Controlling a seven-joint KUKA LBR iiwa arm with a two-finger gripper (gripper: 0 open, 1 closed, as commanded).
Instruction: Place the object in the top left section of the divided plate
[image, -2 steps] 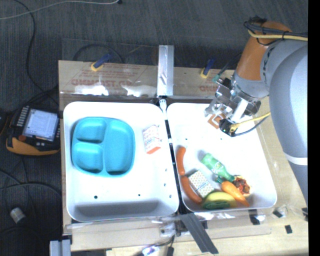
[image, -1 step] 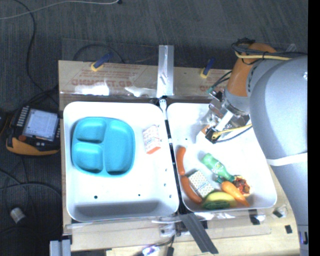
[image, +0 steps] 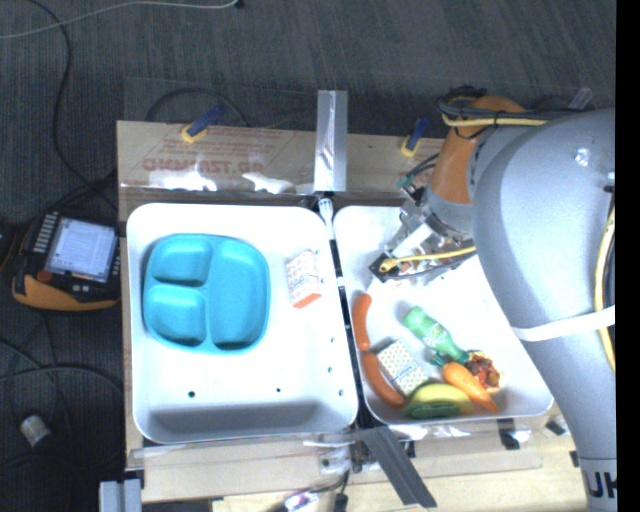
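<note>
A blue divided plate (image: 207, 291) lies in the left bin (image: 240, 405), with two small sections on its left and one long section on its right; all three hold nothing. A small white and orange packet (image: 303, 277) rests on the bin floor just right of the plate. My gripper (image: 413, 233) hangs over the far part of the right bin (image: 520, 345), above and apart from the objects there. I see nothing held at its tip.
The near half of the right bin holds a long orange sausage (image: 364, 345), a green bottle (image: 431, 333), a checkered packet (image: 401, 366), a carrot (image: 468, 384) and a yellow-green fruit (image: 438, 400). The arm's grey body covers that bin's right side.
</note>
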